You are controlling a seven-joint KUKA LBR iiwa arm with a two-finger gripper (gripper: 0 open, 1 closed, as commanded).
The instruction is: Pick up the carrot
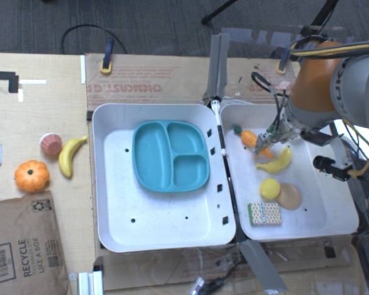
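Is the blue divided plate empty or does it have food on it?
Empty. The blue plate in the left bin shows three bare compartments.

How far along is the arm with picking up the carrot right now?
Done: the arm has reached into the right bin, and its gripper sits right at the carrot.
In hand: nothing clearly; the carrot lies on the bin floor near the left wall, beside the banana. Whether it is gripped cannot be told from this view.
Left: securing the carrot and lifting it clear of the bin.
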